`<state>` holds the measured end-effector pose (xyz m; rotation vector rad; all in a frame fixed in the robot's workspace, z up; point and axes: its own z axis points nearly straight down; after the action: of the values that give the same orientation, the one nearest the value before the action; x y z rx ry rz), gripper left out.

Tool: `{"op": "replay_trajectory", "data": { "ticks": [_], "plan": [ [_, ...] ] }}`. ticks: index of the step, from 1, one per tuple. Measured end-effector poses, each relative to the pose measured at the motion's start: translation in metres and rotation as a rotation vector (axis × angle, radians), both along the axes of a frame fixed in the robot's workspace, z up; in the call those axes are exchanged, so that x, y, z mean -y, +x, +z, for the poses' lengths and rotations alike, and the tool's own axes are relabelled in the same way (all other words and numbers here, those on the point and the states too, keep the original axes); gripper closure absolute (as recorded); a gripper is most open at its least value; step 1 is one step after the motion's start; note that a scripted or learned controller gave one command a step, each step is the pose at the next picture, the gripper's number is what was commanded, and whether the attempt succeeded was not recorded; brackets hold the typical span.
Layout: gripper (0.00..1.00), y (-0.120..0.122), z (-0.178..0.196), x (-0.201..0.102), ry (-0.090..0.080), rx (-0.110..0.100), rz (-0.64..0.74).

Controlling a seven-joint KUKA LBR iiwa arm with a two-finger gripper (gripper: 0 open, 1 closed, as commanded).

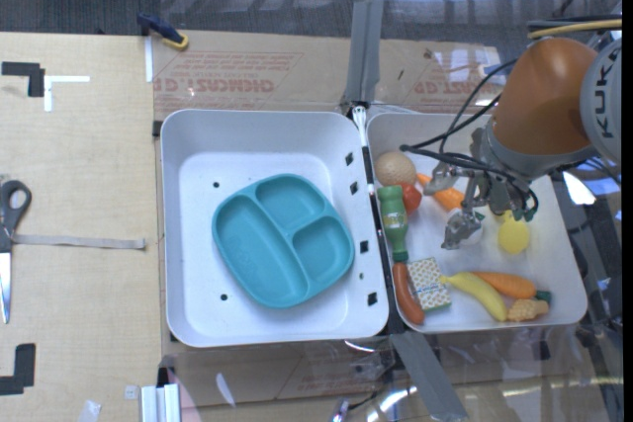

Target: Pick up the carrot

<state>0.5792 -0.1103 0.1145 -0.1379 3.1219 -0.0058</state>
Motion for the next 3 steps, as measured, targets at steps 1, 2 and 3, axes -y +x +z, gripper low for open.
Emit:
{"op": "replay_trajectory", "data": {
  "ticks": [1, 2, 3],
  "plan": [
    [0.00, 0.033, -0.021, 0.018, 0.004, -0.010, -0.111],
    [1.00, 0.035, -0.010, 0.017, 0.003, -0.003, -0.107],
    [1.00, 0.073, -0.019, -0.011, 0.004, -0.008, -0.193]
  ]
}}
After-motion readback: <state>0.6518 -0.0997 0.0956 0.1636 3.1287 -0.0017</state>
